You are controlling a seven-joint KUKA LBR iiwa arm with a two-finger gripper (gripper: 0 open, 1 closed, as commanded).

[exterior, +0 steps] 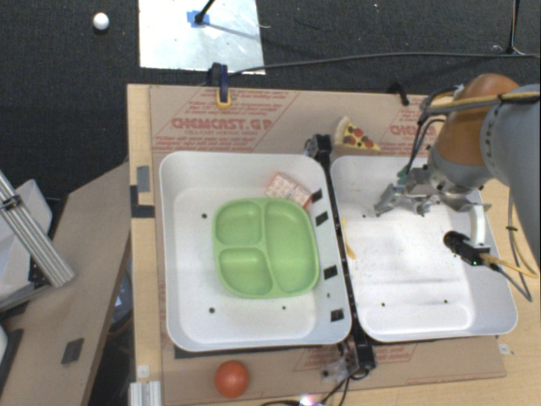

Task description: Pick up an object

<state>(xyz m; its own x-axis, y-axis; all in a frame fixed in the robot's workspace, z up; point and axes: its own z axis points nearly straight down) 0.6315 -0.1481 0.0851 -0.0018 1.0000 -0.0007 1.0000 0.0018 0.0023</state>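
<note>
My gripper point(402, 207) hangs low over the back part of the right bin point(423, 311). Its metal fingers point(382, 206) are spread open, with nothing between them. A green divided plate point(265, 247) lies in the middle of the left bin point(190, 311). A small pink and white box point(290, 189) rests just behind the plate's far right corner. A thin yellow sliver point(348, 248) lies against the right bin's left wall.
A toy pizza slice point(357, 135) lies on the board behind the right bin. An orange ball point(231, 378) sits on the board in front of the left bin. Black clips point(328, 271) line the seam between the bins. The grey arm point(499, 142) comes in from the right.
</note>
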